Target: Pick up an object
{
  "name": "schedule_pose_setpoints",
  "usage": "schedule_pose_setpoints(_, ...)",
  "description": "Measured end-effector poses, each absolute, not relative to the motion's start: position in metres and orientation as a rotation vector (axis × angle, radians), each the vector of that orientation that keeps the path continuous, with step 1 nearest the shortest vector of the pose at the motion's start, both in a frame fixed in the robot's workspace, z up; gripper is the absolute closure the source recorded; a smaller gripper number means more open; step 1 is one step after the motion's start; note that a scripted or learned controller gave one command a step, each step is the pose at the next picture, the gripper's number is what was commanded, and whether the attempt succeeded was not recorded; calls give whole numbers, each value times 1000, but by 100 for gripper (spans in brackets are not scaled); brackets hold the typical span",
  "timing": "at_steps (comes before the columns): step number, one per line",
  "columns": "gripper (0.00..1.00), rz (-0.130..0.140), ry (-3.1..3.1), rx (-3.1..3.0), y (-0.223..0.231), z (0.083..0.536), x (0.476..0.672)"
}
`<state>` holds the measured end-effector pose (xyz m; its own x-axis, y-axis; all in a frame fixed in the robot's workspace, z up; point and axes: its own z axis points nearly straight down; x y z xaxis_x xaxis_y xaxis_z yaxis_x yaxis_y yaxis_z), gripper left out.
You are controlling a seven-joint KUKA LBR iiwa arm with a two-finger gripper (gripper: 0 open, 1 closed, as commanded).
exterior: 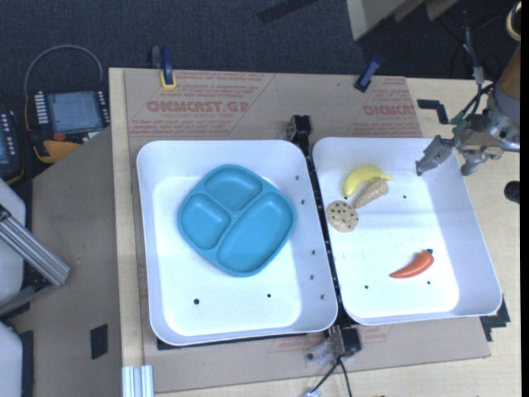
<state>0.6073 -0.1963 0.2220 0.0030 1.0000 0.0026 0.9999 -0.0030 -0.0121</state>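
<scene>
The right bin (463, 222) holds a yellow banana (364, 177), a tan bread-like piece (371, 193) against it, a round speckled cookie (341, 215) and a red chili pepper (412, 265). My gripper (450, 160) hangs over the bin's upper right corner, open, its two dark fingers spread wide with nothing between them. It is well to the right of the banana and above the chili.
The left bin (165, 288) carries a blue divided plate (236, 219) at its centre. A black divider with clamps runs between the bins. Cardboard lies under both bins, and a pendant screen (76, 111) sits off the bench at the far left.
</scene>
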Motion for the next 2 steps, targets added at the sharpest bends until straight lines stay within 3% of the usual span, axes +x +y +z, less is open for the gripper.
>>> schedule_pose_setpoints(1,0,0,-2222,-2221,-196,229,610)
schedule_pose_setpoints(2,0,5,-2217,-2217,-192,166,607)
